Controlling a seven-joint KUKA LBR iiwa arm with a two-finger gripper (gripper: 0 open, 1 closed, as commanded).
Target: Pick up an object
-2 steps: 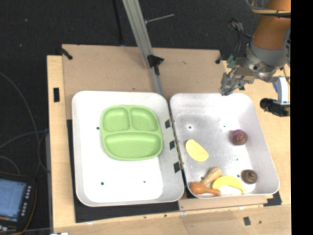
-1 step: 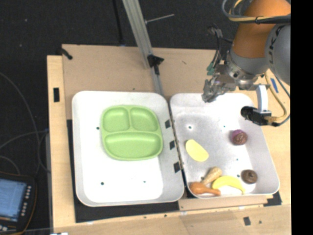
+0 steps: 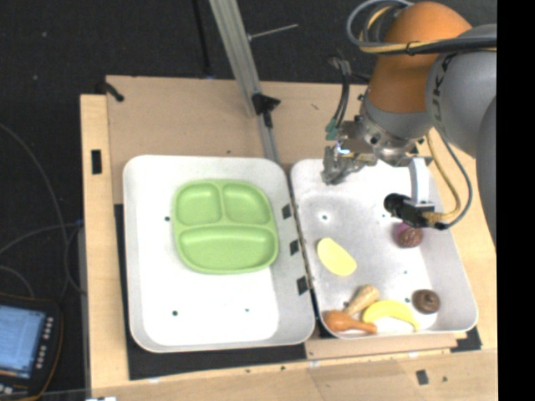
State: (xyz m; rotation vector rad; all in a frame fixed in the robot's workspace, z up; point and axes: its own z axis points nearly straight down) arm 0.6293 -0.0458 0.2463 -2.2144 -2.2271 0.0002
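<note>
My gripper [image 3: 336, 170] hangs over the far left corner of the right bin [image 3: 376, 224], with nothing seen between its fingers. Toy food lies in that bin. A pale yellow oval piece [image 3: 336, 257] rests near the middle left. A dark purple round piece [image 3: 409, 236] sits at the right side. Along the near edge lie an orange carrot [image 3: 349, 322], a tan piece [image 3: 362, 299], a yellow banana [image 3: 389, 313] and a brown doughnut [image 3: 425, 301]. All of them are well apart from the gripper.
The left bin [image 3: 150, 307] holds a green divided plate [image 3: 226, 227]. A slanted metal pole [image 3: 240, 57] rises behind the bins. A black fitting with cables [image 3: 410, 207] hangs from the arm over the right bin's right side.
</note>
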